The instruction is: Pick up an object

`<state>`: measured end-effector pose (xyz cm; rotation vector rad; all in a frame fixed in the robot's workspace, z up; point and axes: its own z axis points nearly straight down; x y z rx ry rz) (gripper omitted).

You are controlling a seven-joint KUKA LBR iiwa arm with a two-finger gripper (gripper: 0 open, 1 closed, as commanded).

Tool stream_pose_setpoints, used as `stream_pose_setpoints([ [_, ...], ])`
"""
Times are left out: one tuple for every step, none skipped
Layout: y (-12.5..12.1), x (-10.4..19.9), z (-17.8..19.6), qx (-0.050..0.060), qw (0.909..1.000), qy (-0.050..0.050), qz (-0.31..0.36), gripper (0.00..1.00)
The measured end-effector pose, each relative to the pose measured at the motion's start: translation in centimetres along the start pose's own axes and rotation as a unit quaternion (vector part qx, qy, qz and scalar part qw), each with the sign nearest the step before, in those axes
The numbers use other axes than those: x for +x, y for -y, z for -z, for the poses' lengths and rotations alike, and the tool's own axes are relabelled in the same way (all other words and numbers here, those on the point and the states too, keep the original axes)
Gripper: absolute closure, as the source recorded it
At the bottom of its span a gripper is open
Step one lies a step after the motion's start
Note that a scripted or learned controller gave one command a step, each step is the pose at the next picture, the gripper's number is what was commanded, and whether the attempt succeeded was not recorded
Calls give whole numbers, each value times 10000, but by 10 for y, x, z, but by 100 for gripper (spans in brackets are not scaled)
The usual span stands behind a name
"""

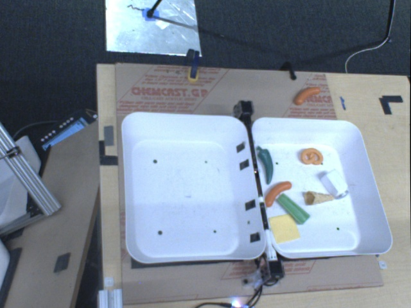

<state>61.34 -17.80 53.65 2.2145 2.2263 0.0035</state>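
The right bin (pixel 359 147) holds several small items. A dark green pepper (pixel 264 163) lies near its left wall. An orange coil (pixel 311 156) sits toward the back. Below these are an orange sausage (pixel 277 192), a green block (pixel 293 208), a yellow square (pixel 283 228), a tan cone (pixel 316 197) and a white cup-like piece (pixel 332 183).
The left bin (pixel 138 140) stands beside the right one, joined by black clips (pixel 244 165). Another orange sausage (pixel 306 95) lies on the cardboard behind the right bin. A foil sheet (pixel 153 17) lies at the back left, with a yellow-blue clamp (pixel 192 66) at the bench's rear edge.
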Motion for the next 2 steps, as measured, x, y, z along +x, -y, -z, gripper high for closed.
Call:
stream_pose_setpoints([
  [-57,-23,-2,-10,10000,18,-3,100],
  [-7,6,1,-15,10000,8,2,100],
])
